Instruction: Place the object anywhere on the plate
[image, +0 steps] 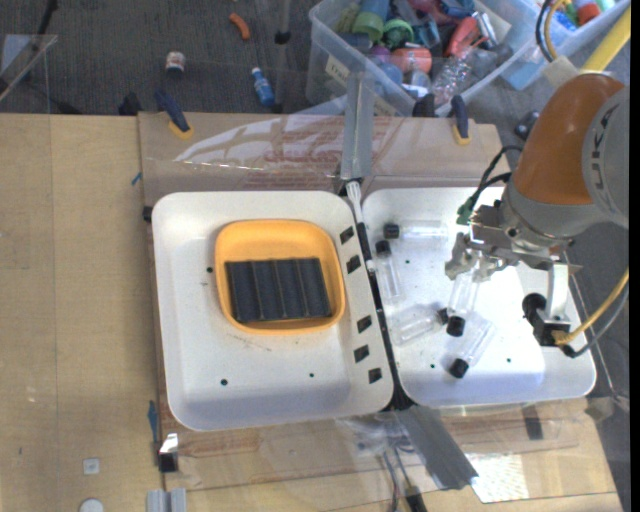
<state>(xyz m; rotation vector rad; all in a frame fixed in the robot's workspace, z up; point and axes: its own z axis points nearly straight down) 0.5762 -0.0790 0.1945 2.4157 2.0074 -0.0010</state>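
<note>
While apart, vial (463, 300) under jaws (468, 262).

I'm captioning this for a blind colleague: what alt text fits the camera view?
A grey-and-orange robot arm hangs its gripper over the right bin, among clear plastic vials with black caps. The left bin holds an orange plate carrying a dark ridged block.
</note>
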